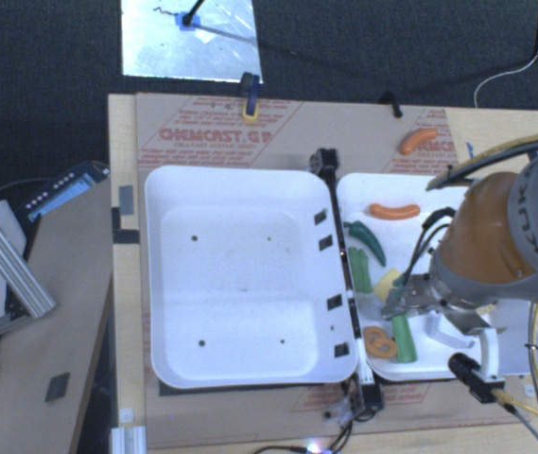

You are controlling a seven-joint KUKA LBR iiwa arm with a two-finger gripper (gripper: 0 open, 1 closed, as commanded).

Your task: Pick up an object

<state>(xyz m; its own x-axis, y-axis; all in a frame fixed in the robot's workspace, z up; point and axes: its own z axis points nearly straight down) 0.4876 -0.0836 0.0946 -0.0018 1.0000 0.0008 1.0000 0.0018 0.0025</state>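
Observation:
My gripper (398,299) reaches down into the right bin (358,189), over its lower left part. Under and around it lie a yellow piece (386,279), a light green stick (359,270) and a green cylinder (403,338). An orange round slice (378,342) rests near the bin's front left corner. Farther back lie a dark green pepper (367,237) and an orange sausage-shaped thing (393,212). The arm's wrist (481,239) hides much of the bin's right side.
The left bin (240,277) sits beside the right one, with black clips (335,272) along the shared edge. Another orange sausage shape (418,141) lies on the cardboard behind the right bin. A yellow and blue clamp (249,97) stands at the back.

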